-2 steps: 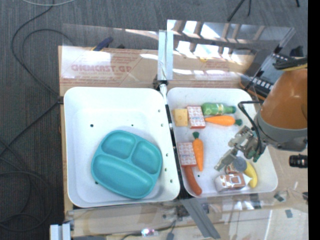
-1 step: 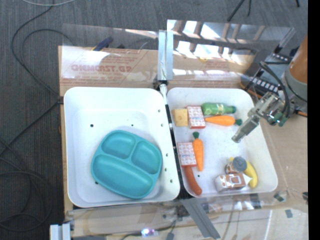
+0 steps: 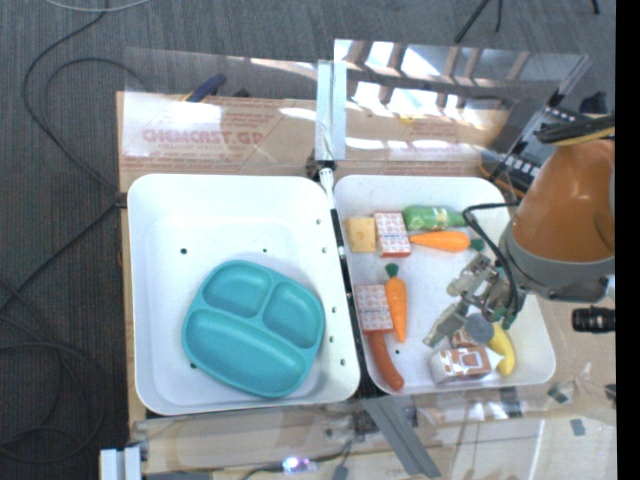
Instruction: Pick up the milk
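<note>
The milk (image 3: 462, 363) is a small white carton with brown-red print, lying near the front right corner of the right bin (image 3: 520, 373). My gripper (image 3: 455, 308) hangs just behind and above it, reaching in from the right under the arm's orange band. Its fingers (image 3: 441, 329) stand open with nothing between them, the lower one close to the carton's top edge.
A banana (image 3: 504, 352) lies right of the milk. A sausage (image 3: 384, 361), a carrot (image 3: 397, 306) and a red-white box (image 3: 372, 306) lie to its left. Further back are a cheese block (image 3: 361, 233), another box (image 3: 391, 233), a green bottle (image 3: 432, 217) and a second carrot (image 3: 440, 240). The left bin (image 3: 160, 208) holds a teal divided plate (image 3: 255, 326).
</note>
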Robot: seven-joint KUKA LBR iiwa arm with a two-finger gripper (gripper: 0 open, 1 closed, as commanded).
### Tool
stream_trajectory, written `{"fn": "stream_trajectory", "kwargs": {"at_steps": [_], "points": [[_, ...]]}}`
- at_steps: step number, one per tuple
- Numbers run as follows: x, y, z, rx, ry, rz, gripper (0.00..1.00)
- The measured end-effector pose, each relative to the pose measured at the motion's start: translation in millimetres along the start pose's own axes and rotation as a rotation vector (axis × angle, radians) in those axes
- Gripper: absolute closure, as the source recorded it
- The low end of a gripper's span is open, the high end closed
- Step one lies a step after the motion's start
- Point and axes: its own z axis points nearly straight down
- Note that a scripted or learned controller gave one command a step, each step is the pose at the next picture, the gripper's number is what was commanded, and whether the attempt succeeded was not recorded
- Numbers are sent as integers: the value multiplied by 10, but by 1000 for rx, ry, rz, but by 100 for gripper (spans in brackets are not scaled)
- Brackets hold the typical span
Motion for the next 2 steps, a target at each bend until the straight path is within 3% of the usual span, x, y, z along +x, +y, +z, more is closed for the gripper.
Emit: {"fn": "stream_trajectory", "kwargs": {"at_steps": [1,2], "points": [[-213,-205,860,-7,-15,-84,0],[-223,-184,751,-10,-18,-84,100]]}}
